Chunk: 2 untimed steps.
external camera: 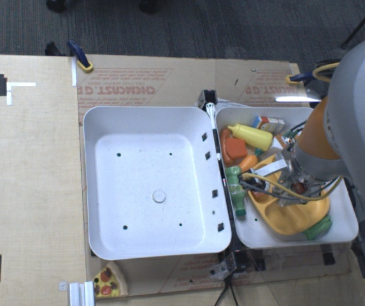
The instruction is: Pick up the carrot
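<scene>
Hovering low in the right bin [344,225], the tool [283,185] sits among crowded toys; its state cannot be told. The carrot [248,162] lies just beside it, hemmed in, so neighbours could be snagged instead.

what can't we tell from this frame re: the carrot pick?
- Claw: buried under wrist and cables in the camera view; finger state unreadable.
- Carrot: just an orange sliver beside the green item; rest covered by the arm, identity uncertain.
- Right bin: much of the floor blocked by the arm.
- Yellow dish: top covered by the wrist.
</scene>
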Tool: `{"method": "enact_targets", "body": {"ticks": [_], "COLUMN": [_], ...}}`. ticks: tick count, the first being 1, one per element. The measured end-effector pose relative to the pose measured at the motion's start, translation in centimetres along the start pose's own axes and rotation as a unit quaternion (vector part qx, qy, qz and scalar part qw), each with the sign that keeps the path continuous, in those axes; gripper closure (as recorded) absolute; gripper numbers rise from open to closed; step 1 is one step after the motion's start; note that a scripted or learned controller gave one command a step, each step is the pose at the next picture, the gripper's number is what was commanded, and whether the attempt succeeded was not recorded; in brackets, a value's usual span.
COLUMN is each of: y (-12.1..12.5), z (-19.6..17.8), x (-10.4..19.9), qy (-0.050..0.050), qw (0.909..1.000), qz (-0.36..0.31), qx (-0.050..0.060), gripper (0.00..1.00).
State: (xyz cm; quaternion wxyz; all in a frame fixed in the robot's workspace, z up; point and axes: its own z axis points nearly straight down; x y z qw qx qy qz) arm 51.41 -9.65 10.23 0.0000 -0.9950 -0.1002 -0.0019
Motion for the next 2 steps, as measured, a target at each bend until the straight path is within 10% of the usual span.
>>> {"method": "enact_targets", "body": {"ticks": [1, 2], "y": [-0.1, 0.7], "z": [0.2, 1.2], "x": [-0.2, 3.9], "qy": [-0.003, -0.004], "qw": [1.0000, 1.0000], "qz": [0.000, -0.002], "qx": [0.001, 0.001], "gripper": [0.00, 0.00]}}
